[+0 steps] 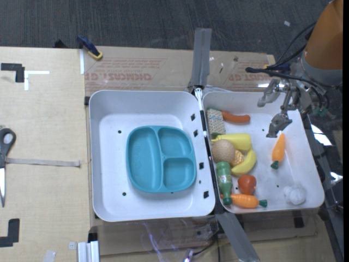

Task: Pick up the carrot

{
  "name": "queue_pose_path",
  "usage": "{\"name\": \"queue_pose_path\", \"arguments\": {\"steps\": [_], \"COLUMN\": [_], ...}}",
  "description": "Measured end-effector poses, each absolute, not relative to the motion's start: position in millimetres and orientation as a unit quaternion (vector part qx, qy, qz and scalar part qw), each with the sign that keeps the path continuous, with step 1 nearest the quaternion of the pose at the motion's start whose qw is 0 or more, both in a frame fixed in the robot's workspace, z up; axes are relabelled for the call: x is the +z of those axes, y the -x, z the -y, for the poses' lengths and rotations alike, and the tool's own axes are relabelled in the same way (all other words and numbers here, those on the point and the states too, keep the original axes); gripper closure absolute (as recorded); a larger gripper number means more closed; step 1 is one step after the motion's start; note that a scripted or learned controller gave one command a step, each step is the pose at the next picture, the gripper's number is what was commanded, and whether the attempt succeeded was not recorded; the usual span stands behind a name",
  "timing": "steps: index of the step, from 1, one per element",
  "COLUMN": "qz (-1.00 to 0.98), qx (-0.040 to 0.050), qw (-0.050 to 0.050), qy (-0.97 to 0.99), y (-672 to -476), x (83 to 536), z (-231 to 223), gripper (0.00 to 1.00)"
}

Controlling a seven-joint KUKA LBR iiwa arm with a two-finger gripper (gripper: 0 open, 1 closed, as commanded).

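Two carrots lie in the right bin (305, 146). One orange carrot (278, 149) with a green stem end lies upright along the bin's right side. A second carrot (244, 201) lies flat at the front edge. My gripper (272, 112) hangs over the back right part of that bin, just behind and above the first carrot. Its fingers stand open with nothing between them.
The right bin also holds a red pepper (235, 117), yellow bananas (235, 141), a brown round fruit (222, 150), a green bottle (223, 176), a tomato (246, 183) and a white lump (295, 194). A teal divided plate (162, 158) sits in the left bin (103, 162).
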State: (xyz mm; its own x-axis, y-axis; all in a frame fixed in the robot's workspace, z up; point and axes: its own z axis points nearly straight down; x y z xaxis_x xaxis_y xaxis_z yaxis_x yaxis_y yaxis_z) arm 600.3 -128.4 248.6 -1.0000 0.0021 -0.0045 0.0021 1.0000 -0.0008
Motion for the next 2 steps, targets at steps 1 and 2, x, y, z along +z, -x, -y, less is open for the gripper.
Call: {"name": "queue_pose_path", "arguments": {"steps": [1, 2], "qz": [-0.999, -0.997], "qx": [-0.0006, -0.0003], "qw": [0.002, 0.002], "qy": [0.044, -0.073], "y": [-607.3, -593.0], "x": [204, 95], "z": [177, 208], "gripper": [0.00, 0.00]}}
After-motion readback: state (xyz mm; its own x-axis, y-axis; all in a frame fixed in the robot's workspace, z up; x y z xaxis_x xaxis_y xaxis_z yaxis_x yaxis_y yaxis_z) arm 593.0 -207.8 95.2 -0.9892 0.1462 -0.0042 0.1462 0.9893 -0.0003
